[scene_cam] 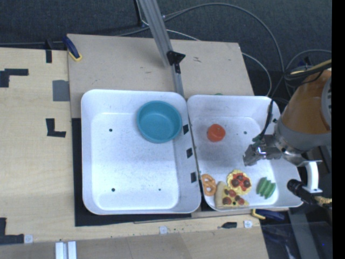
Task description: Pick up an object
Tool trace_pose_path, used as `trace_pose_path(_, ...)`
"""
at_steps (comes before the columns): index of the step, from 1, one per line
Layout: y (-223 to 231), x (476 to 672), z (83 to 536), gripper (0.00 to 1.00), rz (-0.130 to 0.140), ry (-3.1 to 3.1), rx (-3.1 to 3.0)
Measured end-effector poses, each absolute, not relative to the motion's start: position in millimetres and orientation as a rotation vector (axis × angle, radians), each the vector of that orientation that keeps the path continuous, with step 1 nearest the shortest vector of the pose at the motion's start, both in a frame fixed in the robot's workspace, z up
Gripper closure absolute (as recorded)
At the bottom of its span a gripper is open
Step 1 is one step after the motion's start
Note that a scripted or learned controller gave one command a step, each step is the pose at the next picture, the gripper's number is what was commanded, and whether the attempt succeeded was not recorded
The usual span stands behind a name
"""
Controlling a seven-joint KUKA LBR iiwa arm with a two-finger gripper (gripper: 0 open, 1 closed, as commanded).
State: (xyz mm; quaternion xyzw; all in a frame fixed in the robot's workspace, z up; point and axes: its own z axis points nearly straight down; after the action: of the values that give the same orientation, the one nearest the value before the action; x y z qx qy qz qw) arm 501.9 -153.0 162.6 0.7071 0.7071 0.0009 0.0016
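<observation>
The pincer [253, 154] hangs over the right bin [233, 106], near its right wall, and honestly I can't tell how it's set or whether it's got anything. Closest to the camera in that bin: a pretzel [208, 184], a pizza-looking toy [235, 188] and a green piece [265, 188] lined up along the front edge. Further back sits a small orange-red object [216, 133], alone and well apart from the pincer. The left bin [135, 193] holds a blue bowl [159, 121] near its back. The arm [307, 112] leans in from the right across the desk [215, 63].
</observation>
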Motion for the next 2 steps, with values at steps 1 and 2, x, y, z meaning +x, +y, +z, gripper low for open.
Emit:
trace_pose_path(1,-153,502.6,209,1.0,0.003,2.22,2.219)
trace_pose_path(2,-99,513.5,222,1.0,0.002,2.227,2.216)
